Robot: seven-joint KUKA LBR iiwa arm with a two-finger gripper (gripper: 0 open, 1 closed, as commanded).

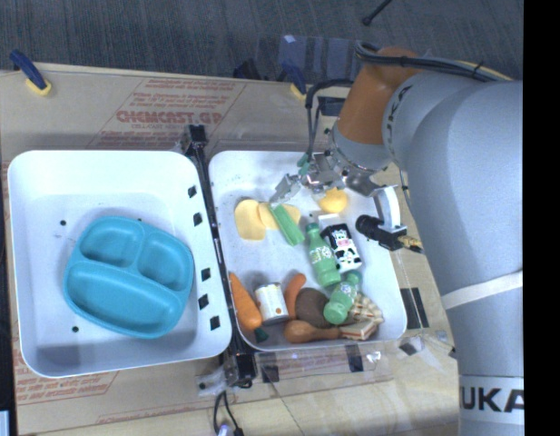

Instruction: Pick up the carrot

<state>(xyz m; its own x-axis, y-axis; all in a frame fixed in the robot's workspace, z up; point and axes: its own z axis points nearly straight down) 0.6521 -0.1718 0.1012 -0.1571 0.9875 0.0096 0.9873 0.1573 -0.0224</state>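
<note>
The carrot (244,303) is orange and tapered. It lies along the left wall of the right bin (223,173), near the front corner, next to a small can (272,302). My gripper (296,185) hangs over the far end of that same bin, well behind the carrot, above a green pod (286,224) and a yellow piece (333,200). It is open, with nothing between its fingers.
Around the carrot the right bin is crowded: yellow slices (250,218), a green bottle (320,257), a black-and-white carton (343,248), a brown lump (310,305), a second orange piece (294,286) and bread (366,314). The left bin (44,175) holds a blue divided tray (128,275).
</note>
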